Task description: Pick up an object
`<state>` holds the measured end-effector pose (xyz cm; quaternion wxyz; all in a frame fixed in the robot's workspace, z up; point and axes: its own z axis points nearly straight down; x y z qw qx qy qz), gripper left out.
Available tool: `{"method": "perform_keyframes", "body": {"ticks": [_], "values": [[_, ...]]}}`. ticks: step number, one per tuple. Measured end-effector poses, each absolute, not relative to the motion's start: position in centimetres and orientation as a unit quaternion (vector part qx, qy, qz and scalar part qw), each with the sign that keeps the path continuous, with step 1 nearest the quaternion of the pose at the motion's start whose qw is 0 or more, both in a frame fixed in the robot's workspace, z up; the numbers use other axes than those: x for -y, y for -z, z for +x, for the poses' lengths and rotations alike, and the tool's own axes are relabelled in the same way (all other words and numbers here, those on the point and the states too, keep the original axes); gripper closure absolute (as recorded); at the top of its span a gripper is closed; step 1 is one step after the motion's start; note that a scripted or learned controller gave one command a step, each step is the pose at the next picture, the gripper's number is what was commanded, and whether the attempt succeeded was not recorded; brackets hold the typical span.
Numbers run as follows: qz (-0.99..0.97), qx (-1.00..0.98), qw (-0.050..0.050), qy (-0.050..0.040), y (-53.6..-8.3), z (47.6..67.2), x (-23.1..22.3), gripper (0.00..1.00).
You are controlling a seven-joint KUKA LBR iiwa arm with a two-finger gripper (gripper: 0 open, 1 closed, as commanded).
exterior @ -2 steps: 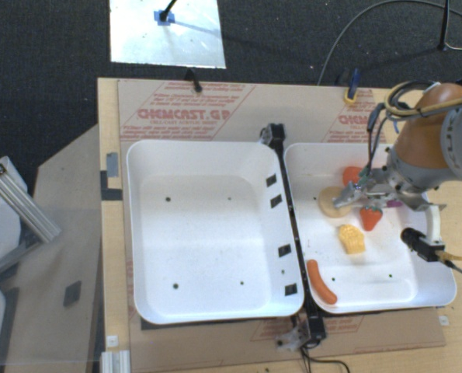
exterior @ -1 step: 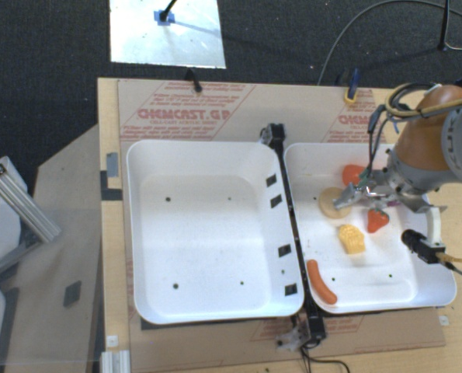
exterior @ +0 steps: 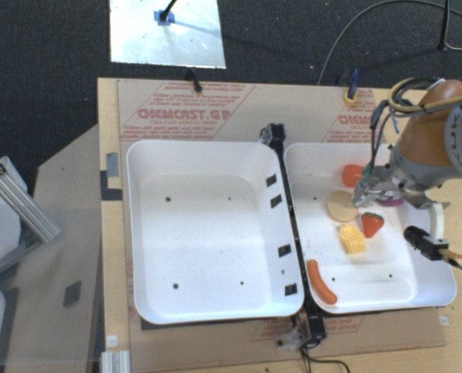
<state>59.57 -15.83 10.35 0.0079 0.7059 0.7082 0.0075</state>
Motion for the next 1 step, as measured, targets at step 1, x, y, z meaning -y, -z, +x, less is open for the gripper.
{"method": "perform_keyframes", "body": {"ticks": [1], "values": [[0.704, -0.71, -0.002, -0.0003, -9.57, 55.54, 9.82, 1.0]]}}
